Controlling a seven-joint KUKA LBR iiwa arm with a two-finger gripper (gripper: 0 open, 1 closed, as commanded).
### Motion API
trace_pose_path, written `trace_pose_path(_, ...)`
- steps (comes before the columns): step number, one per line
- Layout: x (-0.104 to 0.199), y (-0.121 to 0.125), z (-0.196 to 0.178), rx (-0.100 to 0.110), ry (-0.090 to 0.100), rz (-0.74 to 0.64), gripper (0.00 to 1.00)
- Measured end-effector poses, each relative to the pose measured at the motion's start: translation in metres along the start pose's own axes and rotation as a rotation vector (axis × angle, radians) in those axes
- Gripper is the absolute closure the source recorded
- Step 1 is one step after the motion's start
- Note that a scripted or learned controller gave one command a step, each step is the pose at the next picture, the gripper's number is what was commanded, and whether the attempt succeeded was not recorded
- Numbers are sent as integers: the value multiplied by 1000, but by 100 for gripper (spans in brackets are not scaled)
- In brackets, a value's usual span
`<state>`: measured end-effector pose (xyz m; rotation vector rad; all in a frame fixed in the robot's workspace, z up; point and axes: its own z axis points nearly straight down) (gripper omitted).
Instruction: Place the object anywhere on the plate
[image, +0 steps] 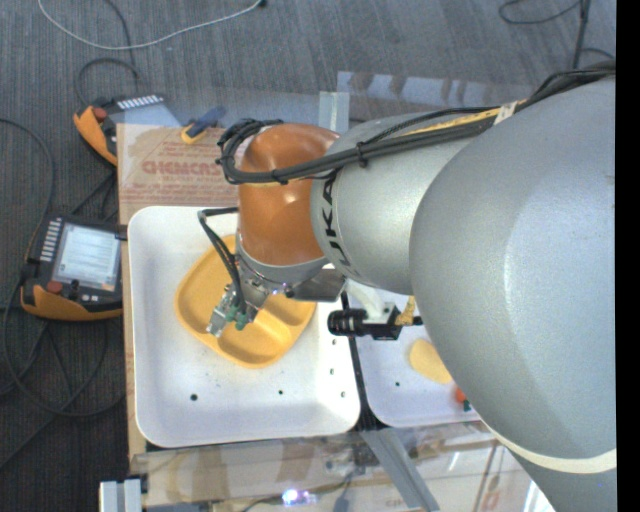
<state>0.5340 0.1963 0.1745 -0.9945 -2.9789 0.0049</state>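
- Two-finger gripper (226, 318) poised low over the shallow yellow plastic plate (262, 345) in the left white bin (160, 400).
- Small green object (240, 318) seen at the fingertips, over the plate; grip itself unclear.
- Flat yellow piece (430, 362) lying in the right white bin (400, 405).

Gripper (228, 316) hangs low over the yellow plate (200, 290) in the left bin (160, 400), something small and green at its tip (too blurred to name); the grey arm (480, 250) covers most of the right bin (400, 400).
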Motion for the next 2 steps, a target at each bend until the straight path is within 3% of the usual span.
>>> trace_pose_path(1,-53,-42,-133,-2,-3,-143,100)
trace_pose_path(2,-19,-20,-131,-1,-2,261,100)
